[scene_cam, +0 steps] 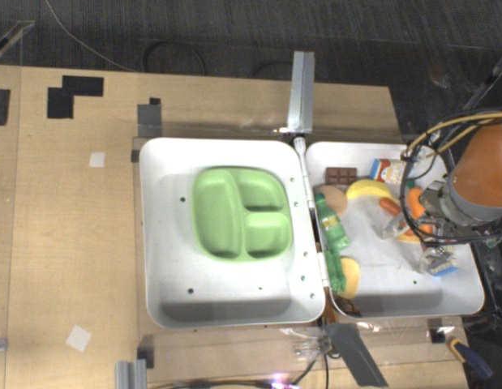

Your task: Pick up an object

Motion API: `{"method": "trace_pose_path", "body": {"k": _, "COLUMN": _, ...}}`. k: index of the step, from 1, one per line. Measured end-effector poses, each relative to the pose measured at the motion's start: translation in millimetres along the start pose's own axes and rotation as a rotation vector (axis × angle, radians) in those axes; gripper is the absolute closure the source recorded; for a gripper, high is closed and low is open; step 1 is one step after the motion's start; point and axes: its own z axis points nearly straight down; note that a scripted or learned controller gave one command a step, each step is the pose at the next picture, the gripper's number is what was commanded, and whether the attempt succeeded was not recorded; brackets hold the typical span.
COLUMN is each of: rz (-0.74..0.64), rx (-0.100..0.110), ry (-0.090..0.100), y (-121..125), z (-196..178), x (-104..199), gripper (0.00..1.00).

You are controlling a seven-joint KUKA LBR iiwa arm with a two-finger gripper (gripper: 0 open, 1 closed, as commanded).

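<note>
Claw (pixel 435 254) low in right bin (pixel 380 294), arm reaching from right; its state I cannot tell

Both bins are white: the left bin (pixel 165 217) and the right bin (pixel 380 278). The left one carries a pale green divided tray (pixel 238 213). In the right one: a dark brown chocolate bar (pixel 341 174) marked in squares, a yellow banana (pixel 371 190), a green bottle (pixel 333 233), a small carton (pixel 388 170) in white, orange and blue. The bench (pixel 64 241) is light wood with black patches. The arm (pixel 482 168) shows an orange band over grey, with yellow and black cables.
</note>
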Motion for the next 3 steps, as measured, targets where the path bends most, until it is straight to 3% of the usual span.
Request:
{"method": "trace_pose_path", "body": {"k": 1, "rz": -0.204, "rx": -0.001, "ry": -0.002, "y": 10.5, "z": 0.3, "x": -45.4, "gripper": 0.00}}
{"method": "trace_pose_path", "body": {"k": 2, "rz": -0.399, "rx": -0.001, "ry": -0.001, "y": 12.1, "z": -0.3, "x": -21.1, "gripper": 0.00}}
{"method": "trace_pose_path", "body": {"k": 3, "rz": -0.452, "rx": 0.000, "ry": 0.002, "y": 14.4, "z": -0.6, "x": -28.2, "gripper": 0.00}}
